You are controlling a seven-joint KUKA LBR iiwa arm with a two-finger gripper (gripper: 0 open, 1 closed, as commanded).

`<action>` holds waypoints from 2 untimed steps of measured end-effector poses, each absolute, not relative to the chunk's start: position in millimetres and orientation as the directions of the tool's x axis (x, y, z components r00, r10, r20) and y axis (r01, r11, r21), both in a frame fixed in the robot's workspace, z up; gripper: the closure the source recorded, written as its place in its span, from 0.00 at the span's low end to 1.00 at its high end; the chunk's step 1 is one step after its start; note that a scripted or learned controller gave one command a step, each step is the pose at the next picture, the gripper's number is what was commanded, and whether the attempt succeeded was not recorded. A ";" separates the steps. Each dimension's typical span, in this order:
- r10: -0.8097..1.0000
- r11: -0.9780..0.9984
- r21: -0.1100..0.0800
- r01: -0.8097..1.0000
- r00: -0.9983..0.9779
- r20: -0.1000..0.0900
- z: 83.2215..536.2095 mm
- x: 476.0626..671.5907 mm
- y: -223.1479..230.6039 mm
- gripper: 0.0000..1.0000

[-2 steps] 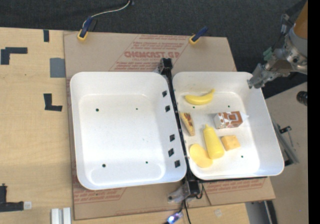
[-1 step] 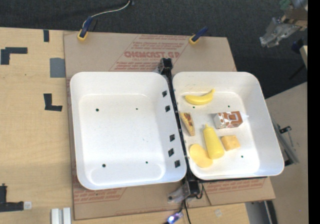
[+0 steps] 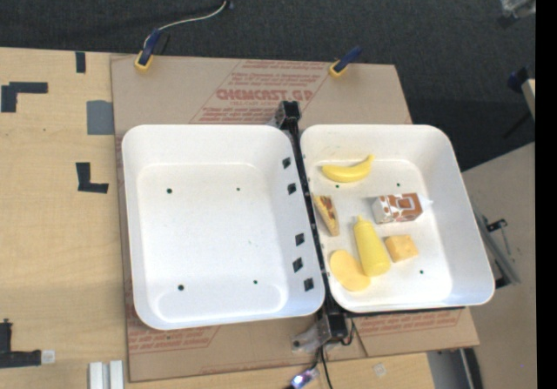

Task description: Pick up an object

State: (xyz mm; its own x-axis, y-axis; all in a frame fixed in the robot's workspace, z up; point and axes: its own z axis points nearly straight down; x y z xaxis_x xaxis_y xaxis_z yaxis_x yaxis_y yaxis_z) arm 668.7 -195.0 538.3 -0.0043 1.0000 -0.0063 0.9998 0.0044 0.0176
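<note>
Banana [image 3: 348, 170] lying crosswise, tips upturned, bottle [image 3: 370, 245] lengthwise

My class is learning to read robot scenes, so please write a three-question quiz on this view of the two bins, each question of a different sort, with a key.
1. True or false: the banana lies in the left bin.
2. Which thing touches the yellow bottle? A. the banana B. the round yellow piece C. the brown and white carton
3. Fill in: the sandwich slice lies by the right bin's ____ wall.

Key: 1 false; 2 B; 3 left.
</note>
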 end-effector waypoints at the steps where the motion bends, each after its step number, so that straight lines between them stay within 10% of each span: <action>1: 1.000 0.009 -0.012 1.000 -0.009 0.005 420.3 668.5 -109.6 1.00; 2: 1.000 0.004 0.014 1.000 -0.004 -0.002 543.0 668.3 -103.3 1.00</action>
